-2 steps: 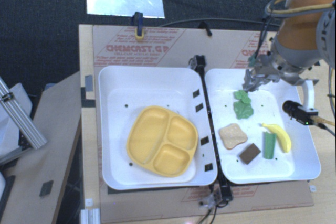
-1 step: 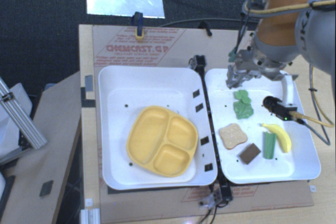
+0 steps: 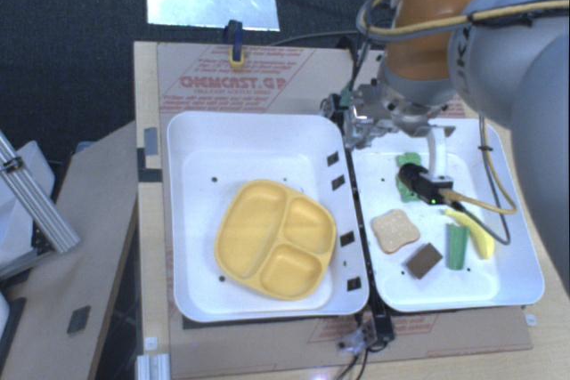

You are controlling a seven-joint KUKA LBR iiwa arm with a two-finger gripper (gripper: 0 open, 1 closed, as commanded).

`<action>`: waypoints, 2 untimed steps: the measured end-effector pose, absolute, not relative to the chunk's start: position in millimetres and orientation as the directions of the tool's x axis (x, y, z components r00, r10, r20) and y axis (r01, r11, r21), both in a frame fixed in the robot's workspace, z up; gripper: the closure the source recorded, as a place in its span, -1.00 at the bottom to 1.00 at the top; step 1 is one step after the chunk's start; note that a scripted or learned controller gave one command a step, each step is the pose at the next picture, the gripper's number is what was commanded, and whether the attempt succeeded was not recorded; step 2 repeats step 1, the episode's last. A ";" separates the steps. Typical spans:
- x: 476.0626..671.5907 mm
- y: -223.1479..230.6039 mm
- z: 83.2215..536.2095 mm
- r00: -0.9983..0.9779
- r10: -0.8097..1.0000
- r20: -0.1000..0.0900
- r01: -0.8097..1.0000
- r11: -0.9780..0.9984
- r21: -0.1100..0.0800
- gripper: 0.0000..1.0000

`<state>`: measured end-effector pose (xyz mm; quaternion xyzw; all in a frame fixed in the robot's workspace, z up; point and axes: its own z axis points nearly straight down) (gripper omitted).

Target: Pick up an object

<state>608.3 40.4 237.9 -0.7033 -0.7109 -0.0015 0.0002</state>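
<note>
Currently end effector (image 3: pixel 359 131) over upper-left corner of right bin (image 3: pixel 512 267), grip state unreadable; toast (image 3: pixel 394 230) lies flat below, slightly right.

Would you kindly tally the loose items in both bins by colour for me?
Yellow: 2, the divided plate and the banana
Green: 2, the stick and a partly hidden piece
Tan: 1, the toast slice
Brown: 1, the block
Total: 6
</note>
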 end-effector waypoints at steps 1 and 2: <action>608.4 83.4 226.3 -0.008 1.000 0.001 1.000 0.008 0.001 1.00; 608.4 83.4 226.3 -0.008 1.000 0.001 1.000 0.008 0.001 1.00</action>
